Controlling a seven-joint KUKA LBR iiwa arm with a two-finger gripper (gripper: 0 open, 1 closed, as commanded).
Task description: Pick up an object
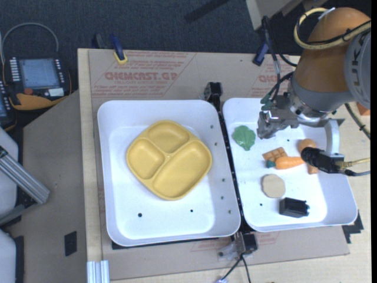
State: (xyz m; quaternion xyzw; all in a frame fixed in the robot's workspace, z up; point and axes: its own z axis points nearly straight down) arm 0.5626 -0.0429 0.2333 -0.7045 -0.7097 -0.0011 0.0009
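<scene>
In the right white bin (339, 208) lie several small items: a green leafy piece (243, 137) at the left, a small brown waffle-like block (273, 155), an orange carrot (289, 163), a round tan cookie (273, 186) and a black block (293, 207). An orange lump (307, 144) sits further right, partly behind a black part. My gripper (266, 127) hangs from the grey and orange arm just right of the green piece and above the brown block. Nothing shows between its tips.
The left white bin (118, 211) holds a yellow divided plate (169, 158). A black clamp (212, 91) sits between the bins at the back. Cables and a black fitting (320, 160) trail from the arm over the right bin's right side.
</scene>
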